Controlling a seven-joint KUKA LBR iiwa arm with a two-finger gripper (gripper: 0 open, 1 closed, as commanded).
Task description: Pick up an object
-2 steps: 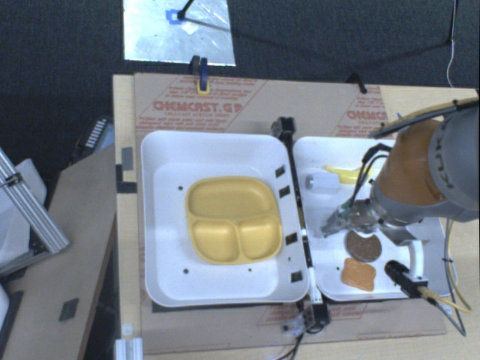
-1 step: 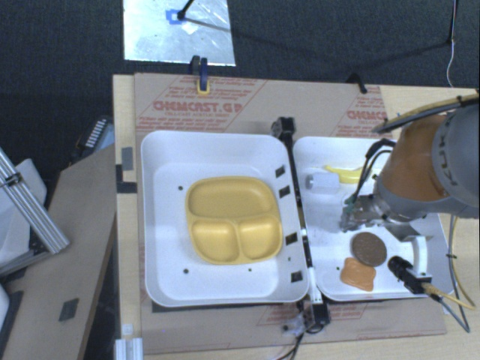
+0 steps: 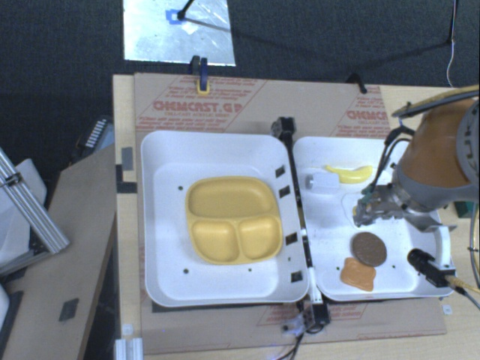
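1. Objects for picking lie in the right bin [image 3: 330,287], four by my count: one yellow banana-shaped toy [image 3: 349,173], one small clear-white piece [image 3: 321,181], one brown round disc [image 3: 369,249] and one orange piece [image 3: 358,274].
2. Two white bins stand side by side on the bench [image 3: 247,100], touching along a middle line with black clips. The left bin [image 3: 161,201] is the bigger one.
3. One grey arm [image 3: 442,152] with an orange band comes in from the right and hangs over the right bin.
4. One yellow tray [image 3: 229,219] with three compartments lies in the middle of the left bin. It is the only thing there.
5. The gripper [image 3: 365,210] is over the middle of the right bin, between the banana-shaped toy behind it and the brown disc in front of it. I cannot tell how its jaws stand, and I see nothing held in it.
6. The brown disc lies just in front of the gripper, and the orange piece touches or nearly touches the disc at its front left.
7. The banana-shaped toy and the clear-white piece lie near the back of the bin, just beside each other.
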